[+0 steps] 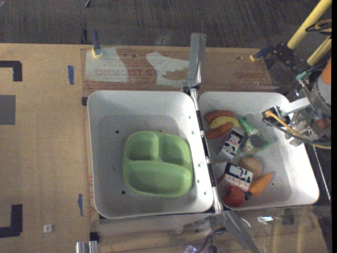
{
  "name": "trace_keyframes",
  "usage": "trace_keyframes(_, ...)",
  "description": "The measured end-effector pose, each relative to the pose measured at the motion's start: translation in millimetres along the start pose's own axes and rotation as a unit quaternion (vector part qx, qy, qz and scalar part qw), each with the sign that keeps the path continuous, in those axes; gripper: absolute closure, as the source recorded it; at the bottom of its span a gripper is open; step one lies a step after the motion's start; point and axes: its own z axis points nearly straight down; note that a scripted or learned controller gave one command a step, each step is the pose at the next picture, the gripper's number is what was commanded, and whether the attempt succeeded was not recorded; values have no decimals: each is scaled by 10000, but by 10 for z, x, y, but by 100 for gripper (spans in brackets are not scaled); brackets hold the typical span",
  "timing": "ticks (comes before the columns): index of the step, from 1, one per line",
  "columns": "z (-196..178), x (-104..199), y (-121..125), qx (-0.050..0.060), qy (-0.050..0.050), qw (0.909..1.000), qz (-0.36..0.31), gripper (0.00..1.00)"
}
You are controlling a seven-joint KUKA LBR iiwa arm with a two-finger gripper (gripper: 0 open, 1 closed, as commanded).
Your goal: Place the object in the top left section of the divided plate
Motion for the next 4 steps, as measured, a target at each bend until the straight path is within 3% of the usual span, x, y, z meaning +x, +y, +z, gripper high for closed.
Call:
trace_keyframes(1, 1253, 64, -521, 7, -1, 9989, 459, 100)
trace_keyframes(2, 756, 856, -1400, -9, 15, 9971, 755, 100)
trace_keyframes(3, 760, 744, -1600, -1, 2, 9969, 787, 100)
trace_keyframes(4, 499, 543, -1156, -2, 0, 9965, -835, 100)
